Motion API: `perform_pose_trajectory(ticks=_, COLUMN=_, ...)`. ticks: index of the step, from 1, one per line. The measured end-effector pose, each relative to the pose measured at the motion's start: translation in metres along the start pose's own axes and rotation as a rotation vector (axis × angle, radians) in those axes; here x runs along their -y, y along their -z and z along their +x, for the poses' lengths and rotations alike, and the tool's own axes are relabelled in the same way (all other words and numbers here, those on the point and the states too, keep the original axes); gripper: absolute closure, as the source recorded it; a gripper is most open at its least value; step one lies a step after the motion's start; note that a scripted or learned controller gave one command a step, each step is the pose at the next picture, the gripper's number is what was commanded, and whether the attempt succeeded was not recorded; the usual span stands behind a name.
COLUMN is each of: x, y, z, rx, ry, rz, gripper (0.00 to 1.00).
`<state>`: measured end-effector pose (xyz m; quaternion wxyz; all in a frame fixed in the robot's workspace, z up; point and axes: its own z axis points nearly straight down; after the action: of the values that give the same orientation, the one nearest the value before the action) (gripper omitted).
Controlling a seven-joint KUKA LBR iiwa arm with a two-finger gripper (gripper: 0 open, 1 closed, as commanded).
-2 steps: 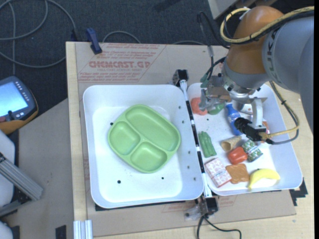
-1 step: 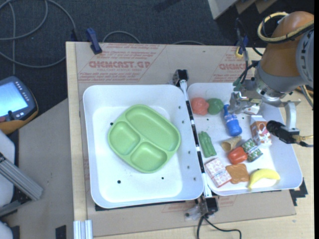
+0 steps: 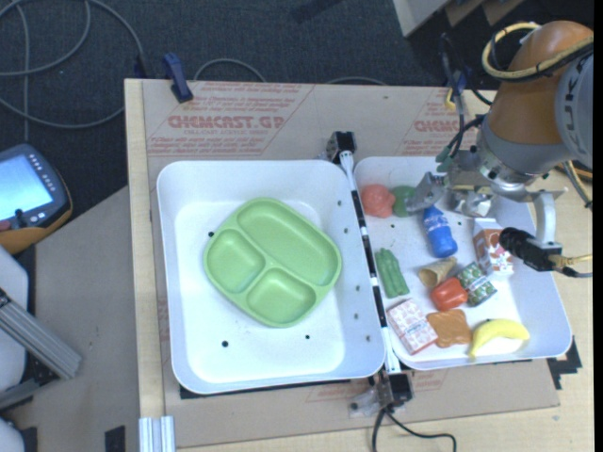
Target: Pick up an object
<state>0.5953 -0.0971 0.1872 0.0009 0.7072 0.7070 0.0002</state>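
Over the right bin (image 3: 556, 299), fingers (image 3: 426, 193) near blue bottle (image 3: 438, 233), green tray (image 3: 272, 261) left.

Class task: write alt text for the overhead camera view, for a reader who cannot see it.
A grey and orange robot arm reaches from the right, its claw low over the right bin of small toy foods, near a blue bottle and a banana. The left bin holds a green divided tray.

A green divided tray (image 3: 272, 261) lies in the left white bin (image 3: 179, 191); cables (image 3: 57, 55) cross the dark floor.
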Motion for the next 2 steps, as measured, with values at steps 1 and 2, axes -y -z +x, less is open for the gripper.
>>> perform_pose_trajectory(ticks=1, x=-0.024, y=-0.108, z=-0.015, rx=-0.002, ry=-0.001, rz=0.011, gripper=0.0)
perform_pose_trajectory(ticks=2, x=-0.027, y=-0.091, z=-0.015, rx=-0.001, ry=0.0, rz=0.0, gripper=1.0)
